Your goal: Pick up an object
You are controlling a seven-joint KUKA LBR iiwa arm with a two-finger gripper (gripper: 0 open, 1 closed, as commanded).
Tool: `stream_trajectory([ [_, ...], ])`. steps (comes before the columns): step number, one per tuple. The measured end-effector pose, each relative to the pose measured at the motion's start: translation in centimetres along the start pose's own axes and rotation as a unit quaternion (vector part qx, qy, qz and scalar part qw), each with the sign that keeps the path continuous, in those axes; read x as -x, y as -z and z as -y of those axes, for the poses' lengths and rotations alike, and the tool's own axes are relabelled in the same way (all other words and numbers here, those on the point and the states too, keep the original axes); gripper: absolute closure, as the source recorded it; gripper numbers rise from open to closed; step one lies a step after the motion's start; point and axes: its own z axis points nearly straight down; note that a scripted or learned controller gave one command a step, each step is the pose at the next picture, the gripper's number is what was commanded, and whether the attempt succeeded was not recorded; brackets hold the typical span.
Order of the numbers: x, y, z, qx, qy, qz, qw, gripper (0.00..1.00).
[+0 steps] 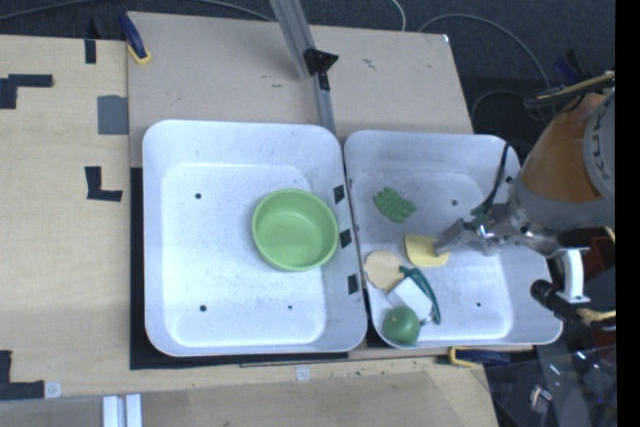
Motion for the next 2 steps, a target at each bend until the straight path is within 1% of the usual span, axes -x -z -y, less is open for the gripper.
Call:
stream_trajectory([
  [1, -0.1, 1.0, 0.0, 0.000, 0.000, 0.000, 1.0000, 1.00],
  [2, -1.1, 5.9, -0.2, 0.001, 0.001, 0.001, 1.0000, 1.00],
])
